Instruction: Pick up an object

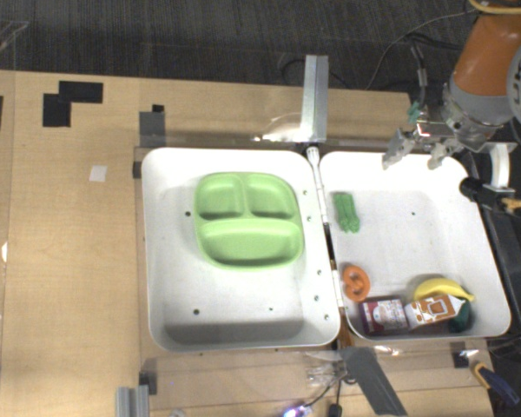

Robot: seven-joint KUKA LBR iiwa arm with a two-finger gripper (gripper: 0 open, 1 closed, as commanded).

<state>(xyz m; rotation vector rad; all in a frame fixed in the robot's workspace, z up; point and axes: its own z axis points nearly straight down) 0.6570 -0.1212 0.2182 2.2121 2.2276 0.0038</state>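
A two-finger gripper [414,156] hangs with fingers spread over the far edge of the right white bin [399,237], holding nothing. In that bin lie a green oblong piece [346,211], an orange ring [355,280], a yellow banana [443,288] and a small carton [410,312]; the left white bin [169,268] holds a green divided plate [247,217]

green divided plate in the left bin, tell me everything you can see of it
The light green, rounded-rectangular divided plate looks like matte plastic. It has three compartments: two smaller ones side by side along its far edge and one wide one along its near edge, split by raised ridges. It lies flat and right side up on the floor of the left shallow white bin, somewhat toward the far side, clear of the walls. Its compartments hold nothing, and nothing else touches it.
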